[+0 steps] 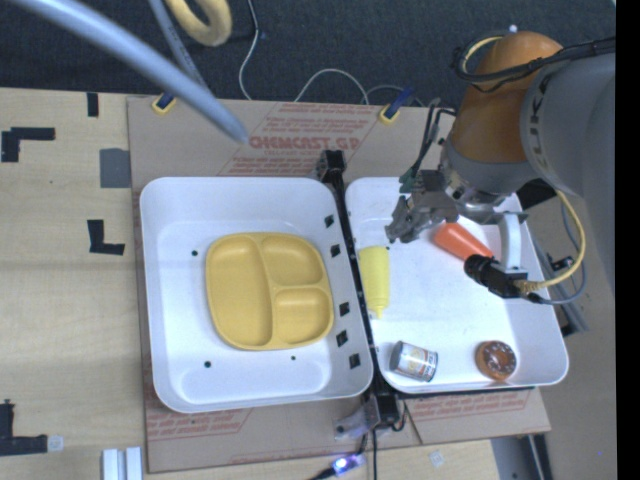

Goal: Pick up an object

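Right bin point(450, 373): carrot point(459, 238) lies just beside gripper point(402, 226).

The left shallow white bin point(170, 268) holds a yellow three-compartment plastic plate point(268, 289). In the right shallow white bin point(530, 338), a yellow plastic banana point(375, 278) lies along the left wall, an orange plastic carrot point(459, 238) behind, and a small metal can point(412, 361) left of a brown round doughnut point(496, 359) in front.
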### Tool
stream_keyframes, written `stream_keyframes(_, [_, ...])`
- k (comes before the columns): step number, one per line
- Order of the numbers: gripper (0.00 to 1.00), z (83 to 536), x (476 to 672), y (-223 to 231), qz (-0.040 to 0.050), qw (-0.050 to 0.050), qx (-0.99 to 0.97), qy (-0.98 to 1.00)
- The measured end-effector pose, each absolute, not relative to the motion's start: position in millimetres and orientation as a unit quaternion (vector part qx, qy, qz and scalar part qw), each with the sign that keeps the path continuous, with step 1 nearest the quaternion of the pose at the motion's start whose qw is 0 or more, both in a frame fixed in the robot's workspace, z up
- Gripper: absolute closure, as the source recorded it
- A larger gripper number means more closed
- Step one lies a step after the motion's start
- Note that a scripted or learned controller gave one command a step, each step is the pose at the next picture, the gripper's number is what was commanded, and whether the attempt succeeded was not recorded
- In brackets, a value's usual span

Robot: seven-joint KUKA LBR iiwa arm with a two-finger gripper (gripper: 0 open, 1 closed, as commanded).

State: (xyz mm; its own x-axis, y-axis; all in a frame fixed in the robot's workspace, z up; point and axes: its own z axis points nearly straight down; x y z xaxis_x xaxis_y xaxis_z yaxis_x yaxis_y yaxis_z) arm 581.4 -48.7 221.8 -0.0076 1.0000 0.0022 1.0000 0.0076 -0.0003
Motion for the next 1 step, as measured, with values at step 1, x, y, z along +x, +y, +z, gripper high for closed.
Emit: stream_keyframes(1, [1.00, 220.4, 603.4, 8.3, -0.0004, 0.001, -0.704, -0.710])
